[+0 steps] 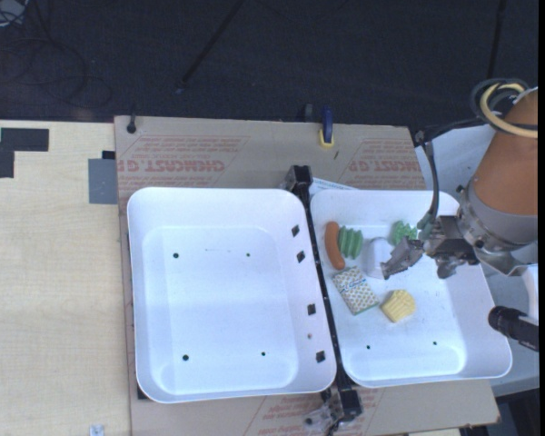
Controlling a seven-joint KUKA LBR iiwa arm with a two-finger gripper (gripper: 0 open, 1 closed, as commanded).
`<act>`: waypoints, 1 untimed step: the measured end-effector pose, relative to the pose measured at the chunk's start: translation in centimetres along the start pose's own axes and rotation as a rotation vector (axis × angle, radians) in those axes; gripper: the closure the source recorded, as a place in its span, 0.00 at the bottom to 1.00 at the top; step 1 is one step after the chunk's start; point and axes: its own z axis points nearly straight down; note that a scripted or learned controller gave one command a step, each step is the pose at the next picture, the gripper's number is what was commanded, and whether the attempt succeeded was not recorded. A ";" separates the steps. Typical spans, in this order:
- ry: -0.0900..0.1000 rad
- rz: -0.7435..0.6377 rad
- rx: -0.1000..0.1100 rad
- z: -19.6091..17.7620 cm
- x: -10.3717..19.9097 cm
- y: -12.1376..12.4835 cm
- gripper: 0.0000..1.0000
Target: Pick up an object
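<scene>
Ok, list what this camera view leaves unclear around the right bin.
- End effector: dark and blurred over the right bin; whether it grips anything cannot be made out.
- Green object: partly covered by the end effector, so its shape is unclear.
- Patterned packet: print too small to read.
- Arm: cut off by the right edge.

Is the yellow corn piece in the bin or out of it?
In. The corn piece lies on the floor of the right bin, beside the checkered packet and below the claw, apart from it.
</scene>
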 end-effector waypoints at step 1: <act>0.000 0.000 0.003 -1.0 0.0 0.0 1.00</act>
